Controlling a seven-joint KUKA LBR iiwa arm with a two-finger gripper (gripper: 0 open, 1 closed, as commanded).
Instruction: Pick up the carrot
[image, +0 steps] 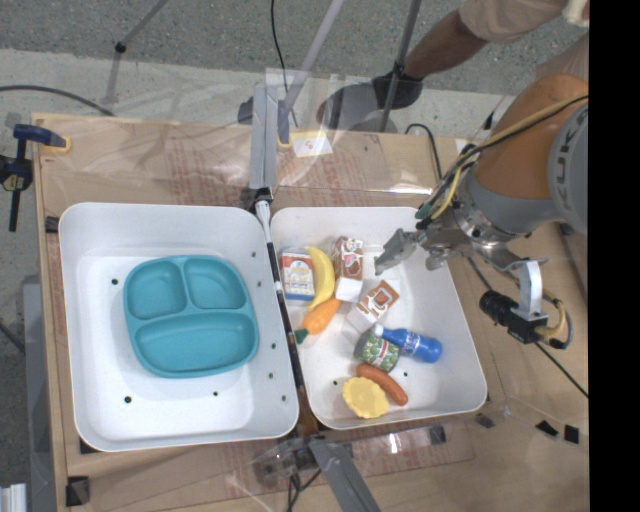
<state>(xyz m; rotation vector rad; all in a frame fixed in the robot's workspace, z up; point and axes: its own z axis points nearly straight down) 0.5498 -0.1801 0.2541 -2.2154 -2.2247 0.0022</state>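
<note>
Brown bench boards (150, 165) lie under two shallow white bins, and we see the gripper (392, 252) reaching in from the right over the right bin (455, 335). Its dark fingers point toward the left, but we cannot tell how far apart they stand, and we see nothing between them.

Nearest the gripper, just below its tip, a small brown and white carton (378, 299) lies flat. Just to the left of the tip sits another small carton (349, 258) with a white block under it. Below the gripper, further down, a blue bottle (415, 345) lies on its side, touching a green can (378, 350).

Further left of the gripper, a banana (322, 275) lies lengthwise beside a white box (297, 276) with a red label. The carrot (320, 317) rests just under the banana's lower end, near the wall between the bins, well apart from the gripper and down to its left.

Near the bin's front edge, a sausage (384, 384) touches a yellow piece (364, 398).

Farthest from the gripper, the left bin (80, 300) holds a teal divided plate (190, 313).
</note>
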